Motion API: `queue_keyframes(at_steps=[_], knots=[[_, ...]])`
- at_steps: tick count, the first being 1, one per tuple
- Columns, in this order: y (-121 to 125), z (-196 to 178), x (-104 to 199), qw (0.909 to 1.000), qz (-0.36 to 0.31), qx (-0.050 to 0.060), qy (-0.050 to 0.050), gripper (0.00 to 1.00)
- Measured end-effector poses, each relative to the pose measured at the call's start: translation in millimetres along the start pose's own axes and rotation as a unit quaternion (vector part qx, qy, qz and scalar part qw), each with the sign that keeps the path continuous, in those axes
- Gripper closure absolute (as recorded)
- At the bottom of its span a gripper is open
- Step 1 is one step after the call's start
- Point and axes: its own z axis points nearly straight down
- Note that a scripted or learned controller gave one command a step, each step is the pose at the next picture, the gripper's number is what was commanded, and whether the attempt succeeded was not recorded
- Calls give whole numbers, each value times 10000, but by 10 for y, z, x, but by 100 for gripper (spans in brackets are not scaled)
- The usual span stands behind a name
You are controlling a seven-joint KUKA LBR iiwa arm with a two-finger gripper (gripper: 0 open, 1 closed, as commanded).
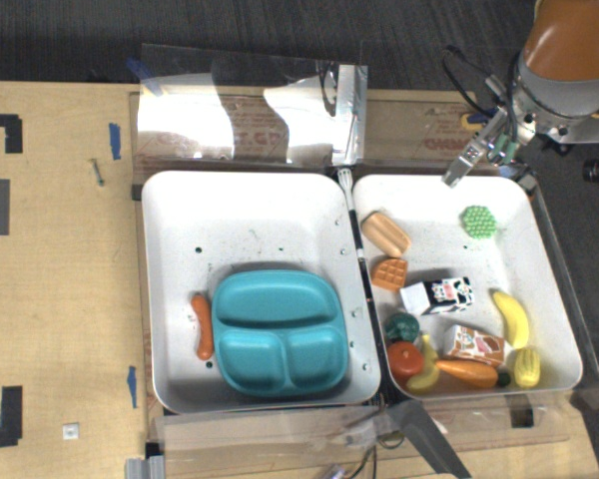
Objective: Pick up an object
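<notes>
Pincer [459, 171] poised above the far rim of the right bin [541, 252], tilted, tip pointing down and toward the left bin [170, 267]. Cannot tell from this slant whether wide or narrow; nothing seen held in it.

Closest to the pincer: the green ball [479, 222], a little toward the near side of the bench from the tip and slightly toward the arm's side, apart from the other things. Round, so no long axis to line up with (any turn of the wrist probably as good as another). Judged the easiest target: a short drop and a small shift forward.

Next closest: the bun [385, 234], further toward the left bin, long axis slanting across the bin floor. Beyond it, on the near side, the waffle [389, 272], carton [437, 294] and banana [512, 317], then a crowded heap against the near wall. Far from the pincer, in the left bin: teal tray [278, 330] and sausage [204, 325].

Risk, as a judgement: ball likely to roll away if touched off-centre.
</notes>
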Motion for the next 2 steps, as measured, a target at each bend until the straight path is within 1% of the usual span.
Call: queue_keyframes(at_steps=[1, 2], knots=[[275, 229, 25, 9978, -663, 37, 55, 100], [378, 340, 51, 9959, -898, 47, 69, 100]])
